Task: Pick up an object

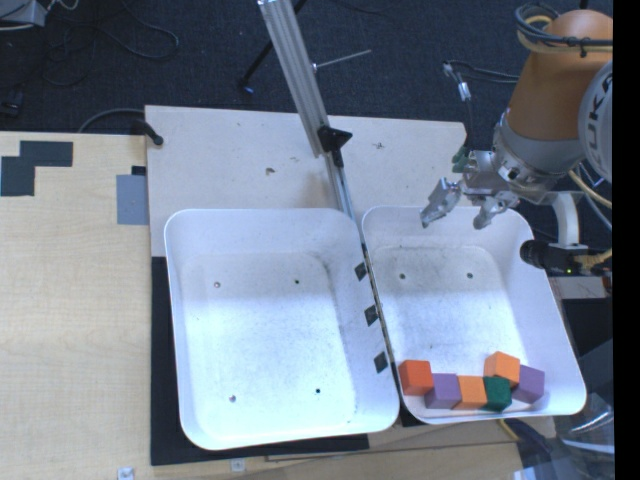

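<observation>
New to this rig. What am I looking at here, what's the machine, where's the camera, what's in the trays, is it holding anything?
It is one picture from a fixed camera above the bench, looking down at a slant. The machine is a robot arm, grey with an orange band, reaching in from the right. Its gripper has two fingers, spread apart with nothing between them, seen over the far rim of the right bin. That bin holds a cluster of small blocks at its near edge: three orange blocks, two purple blocks and a green block. The left bin sits beside it, with a metal rail slanting up behind.
</observation>
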Motion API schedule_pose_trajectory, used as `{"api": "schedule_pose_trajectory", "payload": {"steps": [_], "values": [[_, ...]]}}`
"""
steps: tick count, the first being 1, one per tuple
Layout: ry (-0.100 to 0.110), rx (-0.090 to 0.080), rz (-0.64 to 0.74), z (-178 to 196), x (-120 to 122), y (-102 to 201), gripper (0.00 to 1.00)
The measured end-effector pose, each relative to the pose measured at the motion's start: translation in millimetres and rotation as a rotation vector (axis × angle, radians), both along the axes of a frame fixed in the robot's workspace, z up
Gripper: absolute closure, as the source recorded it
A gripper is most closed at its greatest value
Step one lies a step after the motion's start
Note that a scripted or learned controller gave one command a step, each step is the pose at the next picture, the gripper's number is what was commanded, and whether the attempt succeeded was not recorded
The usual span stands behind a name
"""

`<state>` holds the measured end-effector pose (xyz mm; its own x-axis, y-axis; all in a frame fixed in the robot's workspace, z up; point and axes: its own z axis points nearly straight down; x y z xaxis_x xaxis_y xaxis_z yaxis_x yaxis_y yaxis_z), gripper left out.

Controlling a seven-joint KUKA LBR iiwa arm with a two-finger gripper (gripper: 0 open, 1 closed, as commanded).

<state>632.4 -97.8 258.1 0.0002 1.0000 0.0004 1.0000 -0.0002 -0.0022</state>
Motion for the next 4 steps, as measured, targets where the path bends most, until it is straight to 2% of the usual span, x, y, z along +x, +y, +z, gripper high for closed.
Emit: {"api": "schedule_pose_trajectory", "payload": {"steps": [1, 2, 3, 4], "values": [[0.002, -0.003, -0.007, 3, -40, -94, 0.0], [0.0, 0.003, 0.006, 22, -46, -20, 0.0], [0.002, 0.001, 0.0, 31, -47, -24, 1.0], [0.01, 0.002, 0.0, -46, -103, -8, 1.0]]}}
